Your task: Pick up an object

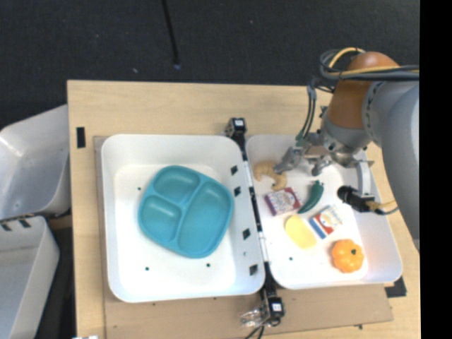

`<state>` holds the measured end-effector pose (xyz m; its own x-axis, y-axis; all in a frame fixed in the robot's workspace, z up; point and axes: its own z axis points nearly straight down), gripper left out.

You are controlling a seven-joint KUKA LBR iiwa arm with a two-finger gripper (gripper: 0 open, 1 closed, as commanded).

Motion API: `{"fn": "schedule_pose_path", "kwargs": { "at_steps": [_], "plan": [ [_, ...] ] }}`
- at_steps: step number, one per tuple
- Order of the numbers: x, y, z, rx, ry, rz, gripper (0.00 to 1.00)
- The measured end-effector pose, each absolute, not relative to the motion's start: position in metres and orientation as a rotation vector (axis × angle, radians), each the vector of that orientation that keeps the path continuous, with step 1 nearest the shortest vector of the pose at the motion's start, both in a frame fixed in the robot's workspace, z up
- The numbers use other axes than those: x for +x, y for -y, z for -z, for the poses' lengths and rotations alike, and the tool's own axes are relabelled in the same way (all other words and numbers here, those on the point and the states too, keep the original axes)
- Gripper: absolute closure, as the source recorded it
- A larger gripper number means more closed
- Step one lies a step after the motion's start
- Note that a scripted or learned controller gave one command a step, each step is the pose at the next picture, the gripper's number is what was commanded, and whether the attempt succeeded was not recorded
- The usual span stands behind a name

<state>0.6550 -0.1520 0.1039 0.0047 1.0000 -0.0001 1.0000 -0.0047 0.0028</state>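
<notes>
- Gripper (305, 159) hangs low over the far end of the right bin (385, 260), its two fingers spread apart with nothing between them.
- Crowding is the main risk: a tan piece (270, 173) lies just to the near-left of the fingertips, a green pepper (311, 196) just below them, and a purple packet (280, 201) beside that. A straight descent with the fingers this wide could land on two things at once and pinch neither.
- Shape of the tan piece looks knobbly and low; I judge the fingers could slide off it or push it against the bin wall (248, 162), which stands close on that side.
- Pepper is thin and curved, so a closing grip across it could roll it out sideways.
- Further from the tool, toward the camera, sit a yellow block (299, 232), a red, white and blue carton (325, 222) and an orange pumpkin (346, 255); the first two nearly touch, so a reach there risks knocking one into the other.
- Blue divided plate (185, 210) rests in the left bin (113, 260), well apart from the tool across the divider, and is not in danger.
- Cables on the wrist hang near the bin's far rim and might snag on a deep plunge.
</notes>
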Motion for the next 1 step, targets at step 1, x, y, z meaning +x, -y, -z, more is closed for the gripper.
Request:
{"fn": "schedule_pose_path", "kwargs": {
  "at_steps": [1],
  "plan": [
    [0.6582,0.1533,-0.1202,2.218,-2.207,-0.014,1.00]
  ]
}}
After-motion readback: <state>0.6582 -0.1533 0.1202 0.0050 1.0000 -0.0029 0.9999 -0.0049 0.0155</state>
